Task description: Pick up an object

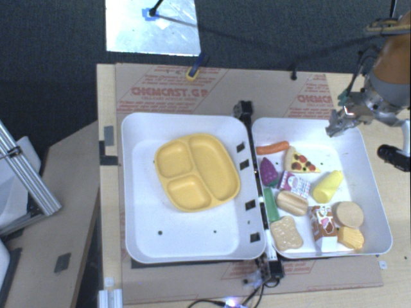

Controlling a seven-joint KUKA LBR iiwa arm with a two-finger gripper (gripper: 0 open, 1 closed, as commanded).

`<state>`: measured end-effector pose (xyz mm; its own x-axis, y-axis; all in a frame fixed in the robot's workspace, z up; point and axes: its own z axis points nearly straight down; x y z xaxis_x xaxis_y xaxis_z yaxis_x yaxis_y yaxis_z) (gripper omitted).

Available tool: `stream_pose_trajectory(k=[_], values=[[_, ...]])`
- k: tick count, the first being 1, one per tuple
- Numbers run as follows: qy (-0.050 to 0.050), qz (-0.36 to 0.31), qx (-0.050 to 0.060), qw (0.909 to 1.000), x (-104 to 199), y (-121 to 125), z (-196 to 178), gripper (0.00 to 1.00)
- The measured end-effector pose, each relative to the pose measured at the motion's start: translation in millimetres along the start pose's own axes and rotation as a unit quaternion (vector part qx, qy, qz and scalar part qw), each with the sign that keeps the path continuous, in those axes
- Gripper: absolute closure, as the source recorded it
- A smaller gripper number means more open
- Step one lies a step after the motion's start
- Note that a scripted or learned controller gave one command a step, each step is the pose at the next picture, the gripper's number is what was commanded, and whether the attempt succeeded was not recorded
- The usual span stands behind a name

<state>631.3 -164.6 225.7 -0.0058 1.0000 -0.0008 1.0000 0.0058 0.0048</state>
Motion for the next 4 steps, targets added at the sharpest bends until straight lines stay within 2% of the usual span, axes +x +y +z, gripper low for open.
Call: stream_pose_trajectory(k=[3,4], values=[[0.002,-0.001,0.003,1.0000,116.9,-88.4,-10.0,1.00],[0.001,-0.001,0.004,1.0000,147.6,-128.0,-9.0,1.00]])
